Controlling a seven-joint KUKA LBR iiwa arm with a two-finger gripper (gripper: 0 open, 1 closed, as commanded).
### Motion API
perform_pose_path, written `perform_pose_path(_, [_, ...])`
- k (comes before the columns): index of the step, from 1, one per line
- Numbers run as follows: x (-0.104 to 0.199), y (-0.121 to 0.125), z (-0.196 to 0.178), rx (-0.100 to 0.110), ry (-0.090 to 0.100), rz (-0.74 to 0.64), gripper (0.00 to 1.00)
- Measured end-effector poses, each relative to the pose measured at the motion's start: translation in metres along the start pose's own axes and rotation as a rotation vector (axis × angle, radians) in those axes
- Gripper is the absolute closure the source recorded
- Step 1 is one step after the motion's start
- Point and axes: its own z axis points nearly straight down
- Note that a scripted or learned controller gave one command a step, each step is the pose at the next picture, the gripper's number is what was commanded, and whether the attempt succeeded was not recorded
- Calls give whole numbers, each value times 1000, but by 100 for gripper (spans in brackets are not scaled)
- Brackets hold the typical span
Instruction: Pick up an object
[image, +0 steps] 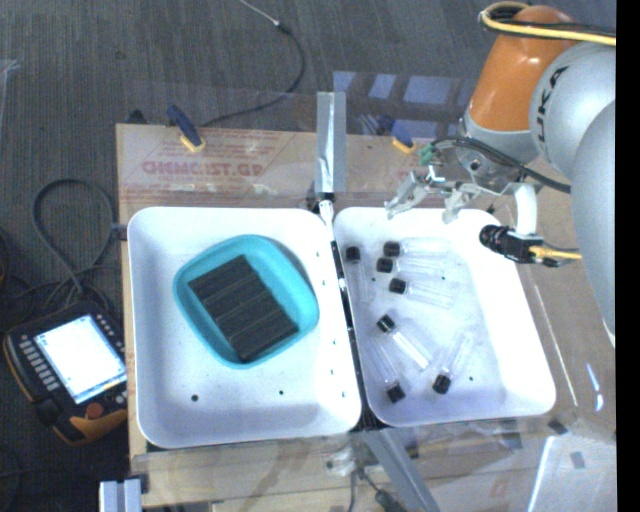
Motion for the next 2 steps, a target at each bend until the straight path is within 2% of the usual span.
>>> perform_pose_path(1, [-17, -24, 131, -2, -1, -36, 0])
perform_pose_path(2, [-9, -62, 133, -18, -12, -159, 0])
